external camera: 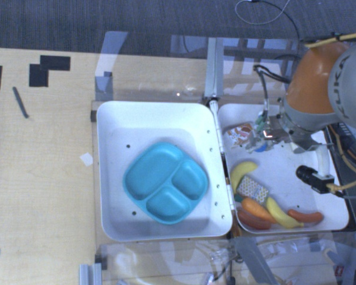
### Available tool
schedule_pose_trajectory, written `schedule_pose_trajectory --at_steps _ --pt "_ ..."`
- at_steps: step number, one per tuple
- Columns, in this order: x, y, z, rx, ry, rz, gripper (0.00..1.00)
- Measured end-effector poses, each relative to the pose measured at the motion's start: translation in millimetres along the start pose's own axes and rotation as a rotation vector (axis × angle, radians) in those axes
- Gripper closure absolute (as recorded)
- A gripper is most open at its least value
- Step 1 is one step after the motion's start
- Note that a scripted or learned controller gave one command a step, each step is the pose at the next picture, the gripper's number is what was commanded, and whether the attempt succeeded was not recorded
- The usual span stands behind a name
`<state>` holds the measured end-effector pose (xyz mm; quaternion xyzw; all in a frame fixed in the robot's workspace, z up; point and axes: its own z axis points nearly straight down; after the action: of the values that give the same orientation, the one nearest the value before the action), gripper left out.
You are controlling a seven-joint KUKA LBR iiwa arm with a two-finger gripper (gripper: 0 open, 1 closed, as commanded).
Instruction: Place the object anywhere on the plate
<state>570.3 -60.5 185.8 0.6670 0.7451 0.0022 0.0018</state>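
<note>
Two bins (107,177) | plate (166,183) bare | gripper (264,132) grip state indiscernible, blurred

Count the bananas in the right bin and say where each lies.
2. One banana lies near the bin's left wall, above the grater-like piece. The other banana lies along the lower edge, between the carrot and the sausage. More may hide under the arm.

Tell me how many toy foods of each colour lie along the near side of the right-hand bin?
Yellow: 2, the second lying lower down.
Orange: 1.
Red: 2, the other at the bin's corner.
Total: 5, not counting the grey patterned piece.
</note>
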Motion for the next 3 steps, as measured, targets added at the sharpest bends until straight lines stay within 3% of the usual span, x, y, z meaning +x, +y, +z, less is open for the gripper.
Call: schedule_pose_trajectory --at_steps 1,2,3 --pt "61 -26 -39 0.001 0.000 -0.223 1.00" --pt "137 -68 -49 0.002 0.001 -0.217 1.00" --pt "178 -25 -26 0.003 0.001 -0.389 1.00"
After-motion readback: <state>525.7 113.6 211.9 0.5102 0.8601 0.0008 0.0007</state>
